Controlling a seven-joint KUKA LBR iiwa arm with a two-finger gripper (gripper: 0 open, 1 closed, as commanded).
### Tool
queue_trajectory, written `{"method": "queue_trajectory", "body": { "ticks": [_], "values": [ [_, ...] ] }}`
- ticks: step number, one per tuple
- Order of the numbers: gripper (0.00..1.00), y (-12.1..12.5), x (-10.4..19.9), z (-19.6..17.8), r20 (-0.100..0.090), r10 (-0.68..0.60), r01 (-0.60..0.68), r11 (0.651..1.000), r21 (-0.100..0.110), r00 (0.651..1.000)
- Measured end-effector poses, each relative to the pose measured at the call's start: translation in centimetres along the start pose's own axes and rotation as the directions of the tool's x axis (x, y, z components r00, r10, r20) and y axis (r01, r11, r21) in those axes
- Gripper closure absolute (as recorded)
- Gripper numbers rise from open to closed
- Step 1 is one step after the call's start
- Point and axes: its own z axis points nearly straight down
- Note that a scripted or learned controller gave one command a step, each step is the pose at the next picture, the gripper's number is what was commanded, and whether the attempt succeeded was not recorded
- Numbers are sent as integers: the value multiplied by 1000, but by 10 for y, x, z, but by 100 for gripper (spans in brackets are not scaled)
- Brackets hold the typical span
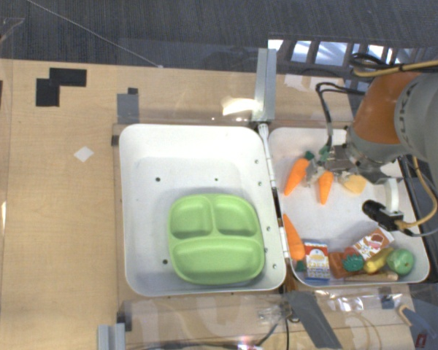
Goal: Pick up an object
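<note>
Low in the right bin (423,265), pincer (326,168) touching a carrot (325,187), finger spread unclear.

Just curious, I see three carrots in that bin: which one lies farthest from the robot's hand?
The carrot against the right bin's left wall, beside the small carton. The other two carrots lie up by the hand.
</note>
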Motion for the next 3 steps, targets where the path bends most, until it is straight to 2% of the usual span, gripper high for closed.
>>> {"method": "queue_trajectory", "body": {
  "ticks": [1, 2, 3],
  "values": [
    [0, -5, -24, -33, -3, -122, 122, 992, 6, 992],
    [0, 5, -30, 1, 0, -92, 92, 996, 0, 996],
    [100, 9, -29, -13, -1, -96, 96, 995, -8, 995]
  ]
}}
